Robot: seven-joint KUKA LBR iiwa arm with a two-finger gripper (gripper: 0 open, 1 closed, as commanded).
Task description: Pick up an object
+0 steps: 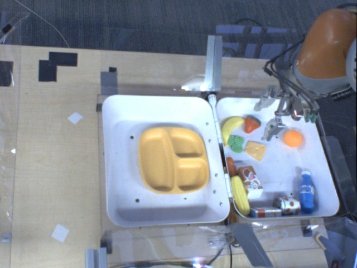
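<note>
My gripper [272,128] hangs over the back of the right bin [329,175], its metal fingers spread with nothing between them. Just left of it lie a red strawberry [252,124] and a yellow banana [231,127]. An orange ball [293,138] lies just to its right. A cheese wedge [256,149] and a green lettuce piece [236,143] lie in front of the gripper. Further forward lie a corn cob [240,195], a small brown box [250,178], a can [290,206] and a blue bottle [306,191].
The left bin [120,166] holds a yellow divided plate [172,159]. A metal post [213,60] stands behind the wall between the bins. The arm's orange band [329,43] looms at the upper right, with cables beside it.
</note>
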